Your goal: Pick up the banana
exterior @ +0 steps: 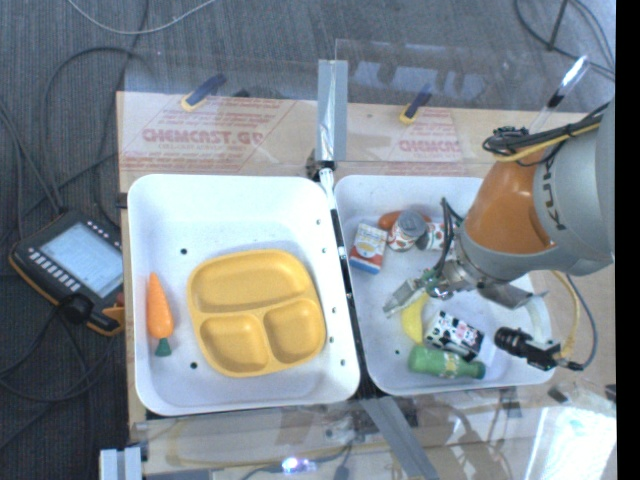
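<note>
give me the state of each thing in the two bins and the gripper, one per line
banana: lying in the right bin, just below the gripper, not lifted
gripper: low over the right bin, fingers spread, nothing between them
yellow tray: flat in the left bin, compartments bare
carrot: lying along the left bin's left side
green bottle: on its side near the right bin's front
small carton: at the right bin's left wall

The hand [412, 296] hovers open just above the banana [413, 320].
</note>
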You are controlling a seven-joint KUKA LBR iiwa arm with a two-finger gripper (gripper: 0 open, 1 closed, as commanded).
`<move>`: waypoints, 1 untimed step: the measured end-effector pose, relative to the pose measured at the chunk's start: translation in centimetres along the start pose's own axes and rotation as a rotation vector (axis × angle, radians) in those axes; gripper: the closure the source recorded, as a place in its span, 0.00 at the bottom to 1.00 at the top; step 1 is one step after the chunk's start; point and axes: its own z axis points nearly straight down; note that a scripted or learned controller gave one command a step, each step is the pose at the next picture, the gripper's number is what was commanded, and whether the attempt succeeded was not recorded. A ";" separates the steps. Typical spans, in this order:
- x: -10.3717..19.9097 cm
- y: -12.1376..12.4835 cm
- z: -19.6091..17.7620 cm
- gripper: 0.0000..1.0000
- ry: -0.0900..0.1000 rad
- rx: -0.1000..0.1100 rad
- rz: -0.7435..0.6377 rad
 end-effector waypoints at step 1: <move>0.3 0.0 -0.8 1.00 0.005 0.001 -0.002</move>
